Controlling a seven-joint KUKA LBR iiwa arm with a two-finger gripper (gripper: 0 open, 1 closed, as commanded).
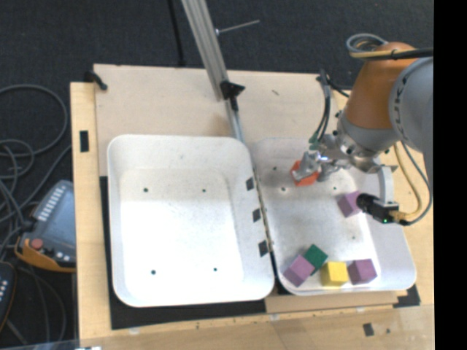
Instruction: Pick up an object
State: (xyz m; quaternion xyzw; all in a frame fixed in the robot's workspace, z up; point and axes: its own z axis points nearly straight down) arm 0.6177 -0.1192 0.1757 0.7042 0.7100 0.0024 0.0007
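A pale wooden bench [168, 100] stands on dark grey carpet [87, 20], with black cables [22, 133] looping at the left beside a grey-and-orange handheld pendant [51, 224], and a slanted aluminium rail [204, 35] rises from the bench's back.

Cut off by the right edge: arm [394, 93], upper links out of frame. Fingers of gripper [312, 168] too small and blurred to separate; grip on orange-red block [303, 173] impossible to confirm. Part of right bin [281, 159] rim hidden beneath wrist. Handheld pendant [51, 224] clipped by left edge, cables [22, 137] likewise.
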